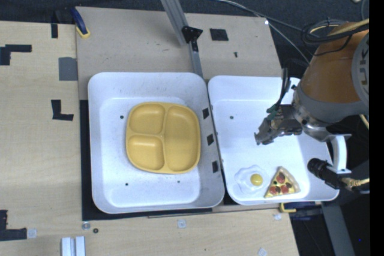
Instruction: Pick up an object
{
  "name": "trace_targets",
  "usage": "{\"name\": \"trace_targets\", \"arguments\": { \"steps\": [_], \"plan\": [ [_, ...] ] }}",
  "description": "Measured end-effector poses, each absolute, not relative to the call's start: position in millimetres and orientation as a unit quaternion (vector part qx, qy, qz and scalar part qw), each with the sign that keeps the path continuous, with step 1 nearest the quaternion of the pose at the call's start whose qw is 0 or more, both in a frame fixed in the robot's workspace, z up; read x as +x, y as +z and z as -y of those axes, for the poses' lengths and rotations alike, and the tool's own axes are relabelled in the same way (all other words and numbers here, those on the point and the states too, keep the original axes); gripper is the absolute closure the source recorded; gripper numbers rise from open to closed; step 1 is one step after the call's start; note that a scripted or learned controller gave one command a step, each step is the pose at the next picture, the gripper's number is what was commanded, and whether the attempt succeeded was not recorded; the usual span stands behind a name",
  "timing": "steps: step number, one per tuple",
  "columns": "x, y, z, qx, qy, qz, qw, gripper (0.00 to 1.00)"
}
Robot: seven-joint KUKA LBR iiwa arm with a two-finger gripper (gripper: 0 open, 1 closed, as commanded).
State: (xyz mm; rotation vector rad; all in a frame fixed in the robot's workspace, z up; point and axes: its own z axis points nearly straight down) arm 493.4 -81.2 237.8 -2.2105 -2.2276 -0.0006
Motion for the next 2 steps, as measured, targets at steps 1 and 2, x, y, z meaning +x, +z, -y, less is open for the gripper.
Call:
{"name": "trace_targets", "arguments": {
  "steps": [1,2],
  "plan": [
    [484.3,227.2,29.9,-0.705,0.0010,0.709,0.002,1.00],
    [485.7,216.5,-28.9,-0.705,0.0013,0.710,0.002,1.00]
  ]
}}
